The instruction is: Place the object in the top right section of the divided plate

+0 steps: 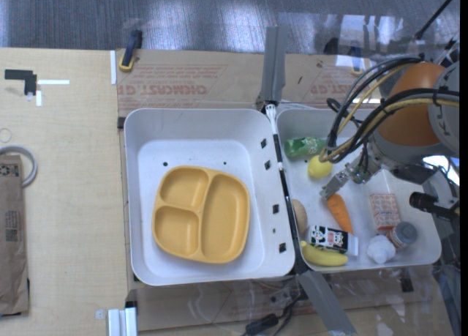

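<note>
The step in hand is the pick: nothing has yet been taken from the right bin (431, 254), and the yellow divided plate (201, 214) in the left bin (139, 181) carries nothing.

The gripper (345, 178) hangs low over the middle of the right bin, its metal fingers (336, 181) pointing toward that bin's near left part. They look slightly parted with nothing between them, so I judge it released, not grasping.

Just below the fingertips lies a carrot (338, 211), tip toward the bin's near edge; a lemon (319, 167) sits just beside the gripper on the side of the divider between the bins, and a green packet (303, 146) lies beyond it at the far left corner of the right bin. Along the near edge are a small milk carton (330, 238), a banana (324, 256), a white cap (380, 249) and a small jar (403, 234). The task does not say which object is meant; by position the carrot or lemon seems the likely target.

The next move calls for lowering onto the chosen object, closing on it, lifting clear of the bin walls and carrying it across the divider to the plate. Which of the plate's three sections counts as top right depends on how one reads its tilt; the large one toward the divider seems most likely.
</note>
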Controlling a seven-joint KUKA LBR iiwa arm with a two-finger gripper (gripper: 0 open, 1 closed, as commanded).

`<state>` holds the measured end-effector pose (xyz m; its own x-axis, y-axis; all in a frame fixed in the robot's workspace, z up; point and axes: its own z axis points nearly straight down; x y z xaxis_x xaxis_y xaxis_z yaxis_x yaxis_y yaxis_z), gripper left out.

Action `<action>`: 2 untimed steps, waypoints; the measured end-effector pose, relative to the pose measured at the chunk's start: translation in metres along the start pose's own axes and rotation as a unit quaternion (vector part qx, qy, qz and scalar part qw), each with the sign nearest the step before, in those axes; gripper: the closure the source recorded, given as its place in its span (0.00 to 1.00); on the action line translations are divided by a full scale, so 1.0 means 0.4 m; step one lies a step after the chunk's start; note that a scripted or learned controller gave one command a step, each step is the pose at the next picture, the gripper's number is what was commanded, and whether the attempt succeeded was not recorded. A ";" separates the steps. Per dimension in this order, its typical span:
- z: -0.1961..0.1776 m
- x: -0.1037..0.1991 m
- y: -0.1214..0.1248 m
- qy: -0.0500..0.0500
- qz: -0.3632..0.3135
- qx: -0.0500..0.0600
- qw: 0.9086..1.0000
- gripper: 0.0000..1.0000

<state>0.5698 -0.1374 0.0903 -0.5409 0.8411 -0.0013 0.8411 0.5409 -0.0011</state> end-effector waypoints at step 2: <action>0.000 0.123 -0.193 0.000 -0.007 0.000 1.000 0.00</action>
<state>0.4781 -0.1378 0.0904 -0.5534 0.8329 -0.0009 0.8329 0.5534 -0.0008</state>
